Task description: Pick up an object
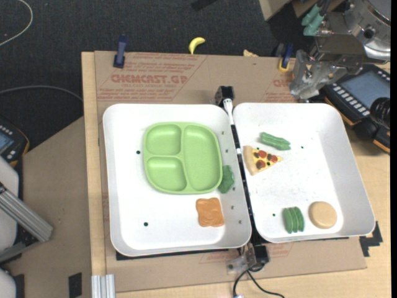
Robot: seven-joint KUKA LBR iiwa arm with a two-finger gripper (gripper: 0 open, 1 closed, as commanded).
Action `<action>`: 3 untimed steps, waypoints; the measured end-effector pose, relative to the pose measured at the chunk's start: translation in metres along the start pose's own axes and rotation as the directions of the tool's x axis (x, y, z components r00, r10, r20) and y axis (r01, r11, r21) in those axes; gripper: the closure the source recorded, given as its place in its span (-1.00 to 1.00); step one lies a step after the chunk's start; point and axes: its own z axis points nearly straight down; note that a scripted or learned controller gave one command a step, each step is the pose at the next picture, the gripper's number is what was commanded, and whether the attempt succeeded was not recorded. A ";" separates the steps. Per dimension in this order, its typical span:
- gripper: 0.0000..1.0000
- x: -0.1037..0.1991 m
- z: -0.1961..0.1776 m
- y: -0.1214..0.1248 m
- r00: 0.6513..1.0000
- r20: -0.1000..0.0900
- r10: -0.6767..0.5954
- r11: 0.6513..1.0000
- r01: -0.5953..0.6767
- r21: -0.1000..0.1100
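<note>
In the right bin [322,126] lie a toy pizza slice [262,159], a green pea pod [275,141] just behind it, a green bean bundle [293,219] and a round tan biscuit [323,215] near the front. The left bin [121,166] holds a green divided plate [183,157], an orange waffle piece [209,212] in front of it and a dark green leafy piece [227,179] against the plate's right edge. My gripper [306,82] hangs above the back rim of the right bin, well away from every object, with nothing seen in it.
Both bins rest on a brown cardboard sheet [161,76] held by blue clamps [120,51]. A yellow banana toy [196,43] lies behind the cardboard. A black pendant [356,98] sits to the right of the gripper. A black clip [224,95] joins the bins at the back.
</note>
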 end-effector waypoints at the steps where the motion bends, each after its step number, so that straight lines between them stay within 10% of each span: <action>1: 1.00 -0.060 0.052 -0.001 1.000 0.002 0.007 1.000 -0.007 0.010; 2: 1.00 -0.088 0.102 -0.001 1.000 0.001 0.005 1.000 -0.005 0.010; 3: 1.00 -0.020 0.183 -0.002 1.000 0.000 -0.005 1.000 0.006 0.016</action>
